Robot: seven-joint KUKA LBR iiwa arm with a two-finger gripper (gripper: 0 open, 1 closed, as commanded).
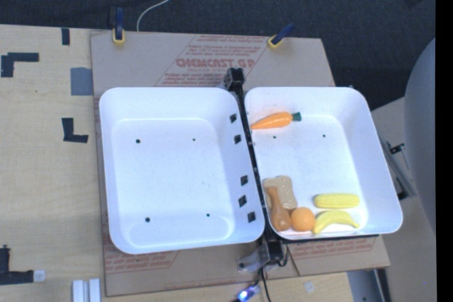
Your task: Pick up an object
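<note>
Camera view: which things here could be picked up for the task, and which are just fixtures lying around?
Pickable, all in the right bin:
carrot
corn cob
banana
orange
tan bread-like piece
brown piece

Just fixtures:
left bin
cardboard sheet
two clamps
white cable

Bright, even overhead light, soft shadows, slight blur, perhaps mild glare on white bins (170, 99).

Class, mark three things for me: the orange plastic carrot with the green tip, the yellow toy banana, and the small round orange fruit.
Orange plastic carrot (271, 121), camera view, middle of its body.
Yellow toy banana (335, 221), camera view, middle of its curve.
Small round orange fruit (303, 219), camera view, its top.
</note>
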